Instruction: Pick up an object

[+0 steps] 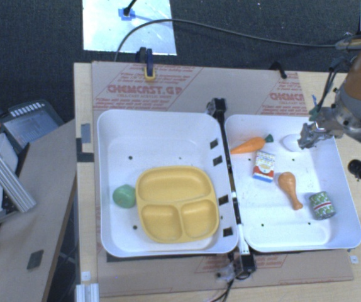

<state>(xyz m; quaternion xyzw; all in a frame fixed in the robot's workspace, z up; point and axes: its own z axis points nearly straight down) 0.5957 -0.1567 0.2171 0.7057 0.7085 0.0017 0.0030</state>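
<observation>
Approach stage seen above right bin (341,231).
Jaws (307,137), state indiscernible, are poised beside small white egg-like object (290,143); a descent is needed next.

Grey arm (356,115) w/ orange band, thin cables alongside, small metal gripper (309,135) at the tip.

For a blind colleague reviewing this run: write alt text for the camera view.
A grey robot arm's hand hovers at the right bin's far edge near a white egg; that bin also holds a toy carrot, small carton, drumstick and green can. The left bin holds a yellow divided tray and a green ball.
</observation>
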